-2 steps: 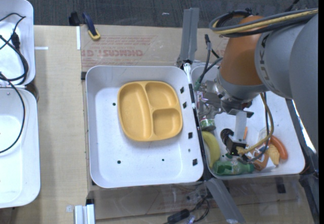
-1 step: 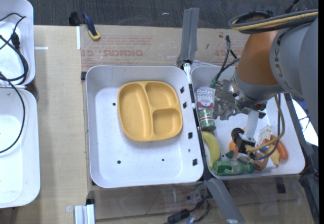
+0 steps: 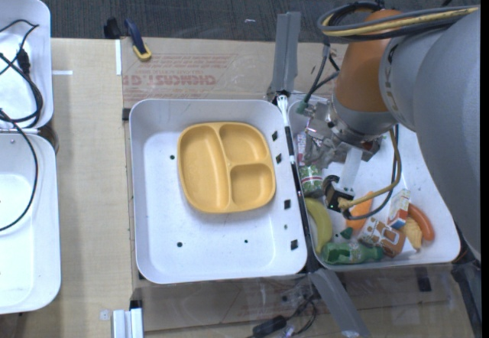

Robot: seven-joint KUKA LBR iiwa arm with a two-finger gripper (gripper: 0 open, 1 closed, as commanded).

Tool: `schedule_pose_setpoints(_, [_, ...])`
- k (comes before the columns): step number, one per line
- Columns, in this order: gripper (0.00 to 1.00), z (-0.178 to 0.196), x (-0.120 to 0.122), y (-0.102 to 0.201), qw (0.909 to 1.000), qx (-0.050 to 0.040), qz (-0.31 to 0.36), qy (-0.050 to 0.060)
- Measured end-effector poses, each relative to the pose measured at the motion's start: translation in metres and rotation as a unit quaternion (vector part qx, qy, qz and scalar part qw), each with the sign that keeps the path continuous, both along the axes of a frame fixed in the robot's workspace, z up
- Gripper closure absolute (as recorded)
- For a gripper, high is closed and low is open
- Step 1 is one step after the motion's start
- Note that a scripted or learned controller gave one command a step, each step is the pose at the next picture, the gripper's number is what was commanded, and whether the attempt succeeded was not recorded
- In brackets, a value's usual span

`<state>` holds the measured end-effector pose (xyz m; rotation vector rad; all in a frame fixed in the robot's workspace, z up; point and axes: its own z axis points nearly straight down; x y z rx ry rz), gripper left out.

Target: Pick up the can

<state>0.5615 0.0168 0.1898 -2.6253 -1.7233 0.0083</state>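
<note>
The can (image 3: 310, 178), with a green and white label, lies in the right bin (image 3: 447, 241) against its left wall. My gripper (image 3: 324, 151) reaches down into that bin just behind and slightly right of the can, very close to its far end. The grey arm and its orange band hide most of the bin's back half. I see nothing clearly held by the gripper.
In front of the can lie a banana (image 3: 320, 222), a green packet (image 3: 351, 253), an orange carrot-like piece (image 3: 360, 207), a small carton (image 3: 388, 226) and a hot dog (image 3: 422, 222). The left bin (image 3: 149, 199) holds a yellow divided plate (image 3: 226, 166).
</note>
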Motion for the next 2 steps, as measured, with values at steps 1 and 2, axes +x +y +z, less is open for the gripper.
schedule_pose_setpoints(1, [0.00,0.011,-0.085,0.027,0.9973,0.0001,-0.074,0.000])
schedule_pose_setpoints(2, [0.00,-0.069,-0.086,0.130,0.9948,-0.0011,-0.102,0.001])
